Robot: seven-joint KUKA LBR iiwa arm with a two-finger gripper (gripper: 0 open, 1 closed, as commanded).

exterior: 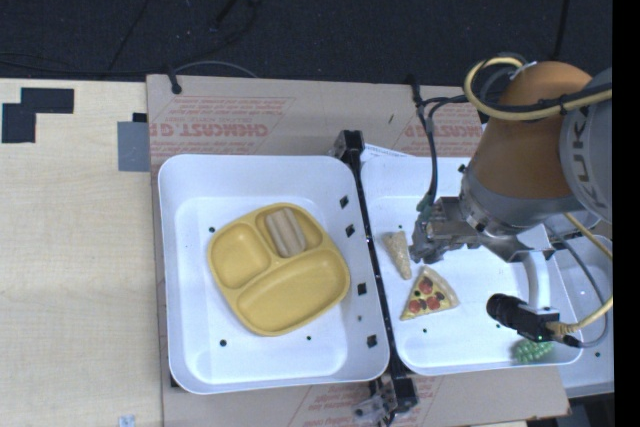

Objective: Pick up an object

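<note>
The gripper [432, 237] hangs low over the right bin [455, 360], just right of a pale wedge-shaped toy [399, 253] lying near the divider; from here I cannot tell how its grip stands. A toy pizza slice [430, 294] lies just nearer, close below it. A green toy [533, 351] sits at the bin's near right. In the left bin [190, 335] rests a yellow divided tray [277, 267].

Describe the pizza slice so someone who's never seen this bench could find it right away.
Start at the right-hand white bin, the one under the grey arm. Near that bin's left side, just below the tool, lies a flat triangular pizza slice. Its red and dark toppings set it apart from the plain pale wedge beside it.
</note>
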